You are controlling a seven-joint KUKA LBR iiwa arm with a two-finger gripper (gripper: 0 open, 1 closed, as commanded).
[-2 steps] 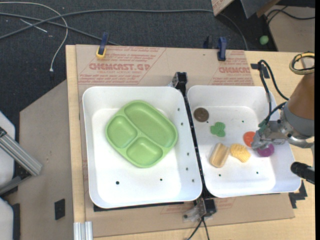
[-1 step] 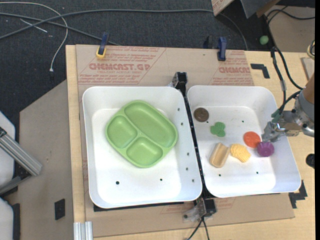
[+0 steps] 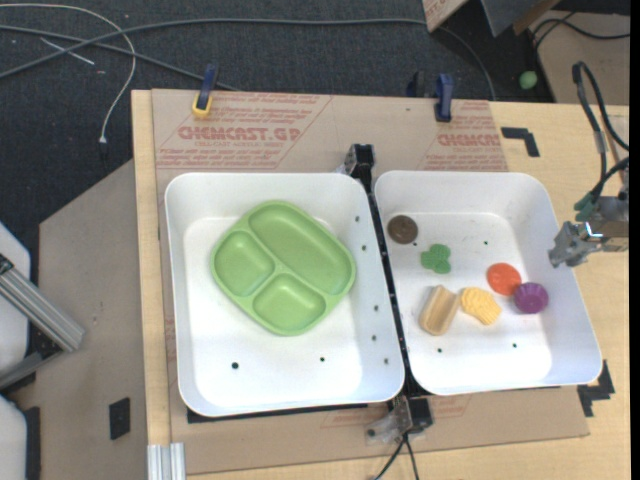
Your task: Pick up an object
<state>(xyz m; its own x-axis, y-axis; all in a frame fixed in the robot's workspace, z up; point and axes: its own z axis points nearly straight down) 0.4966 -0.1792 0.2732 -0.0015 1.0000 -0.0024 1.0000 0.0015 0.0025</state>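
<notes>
Green is the first thing we see: a divided plate [image 3: 284,266] lying in the left bin [image 3: 190,368]. In the right bin [image 3: 560,363] sit little toy foods: a brown disc [image 3: 402,229], a green piece [image 3: 436,259], a tan roll [image 3: 438,309] touching a yellow piece [image 3: 480,306], then an orange one [image 3: 503,276] beside a purple one [image 3: 530,297]. Our pincer [image 3: 575,243] waits at that bin's right edge, holding nothing. We cannot tell if it is apart or together. We think picking has not started. Next we must move over one toy and go down.
</notes>
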